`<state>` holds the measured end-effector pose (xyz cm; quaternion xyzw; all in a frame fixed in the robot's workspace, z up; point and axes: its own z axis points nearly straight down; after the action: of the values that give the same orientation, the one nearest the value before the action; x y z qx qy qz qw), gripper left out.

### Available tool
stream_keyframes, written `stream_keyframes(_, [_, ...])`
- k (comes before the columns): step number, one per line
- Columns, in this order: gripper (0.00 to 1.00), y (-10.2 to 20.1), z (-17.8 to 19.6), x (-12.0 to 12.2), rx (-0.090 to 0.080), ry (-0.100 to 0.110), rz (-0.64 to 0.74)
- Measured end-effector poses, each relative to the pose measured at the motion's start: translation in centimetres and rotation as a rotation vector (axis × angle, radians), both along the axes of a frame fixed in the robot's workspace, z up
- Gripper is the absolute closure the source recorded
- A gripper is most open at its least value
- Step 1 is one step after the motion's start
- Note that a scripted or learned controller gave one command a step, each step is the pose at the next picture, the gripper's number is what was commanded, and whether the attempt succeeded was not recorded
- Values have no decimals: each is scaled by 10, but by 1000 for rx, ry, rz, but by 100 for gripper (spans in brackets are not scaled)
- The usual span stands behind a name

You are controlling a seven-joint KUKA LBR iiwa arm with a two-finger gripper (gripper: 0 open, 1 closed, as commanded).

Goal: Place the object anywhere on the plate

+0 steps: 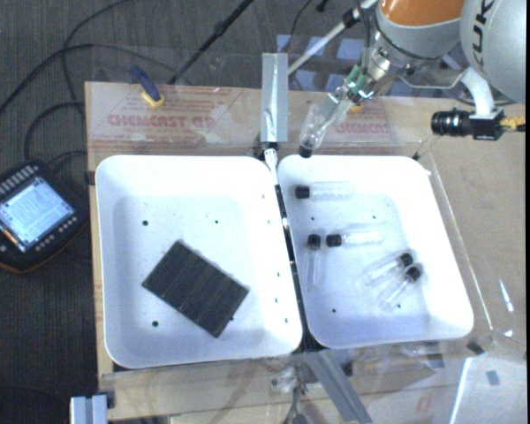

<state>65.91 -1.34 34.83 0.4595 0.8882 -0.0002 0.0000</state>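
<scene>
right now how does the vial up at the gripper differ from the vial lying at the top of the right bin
The vial at the gripper hangs tilted above the bench, cap end lowest, beyond the right bin's far rim. The vial at the top of the bin lies flat on the bin floor, cap pointing left. Both are clear tubes with black caps.

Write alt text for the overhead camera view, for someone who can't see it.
A grey robot arm's claw holds a clear plastic vial with a black cap above the back edge of the right white bin, where five more capped vials lie. The left white bin holds a dark ribbed rectangular plate.
</scene>
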Motion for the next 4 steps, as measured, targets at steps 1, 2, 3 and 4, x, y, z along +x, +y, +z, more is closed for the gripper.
stream_keyframes(1, [100, 70, 17, 8, 0, -3, 335])
stream_keyframes(2, [100, 163, 78, -16, 1, -3, 480])
stream_keyframes(3, [100, 219, 32, -22, 2, -2, 834])
stream_keyframes(4, [100, 248, 42, -8, 2, -5, 1417])
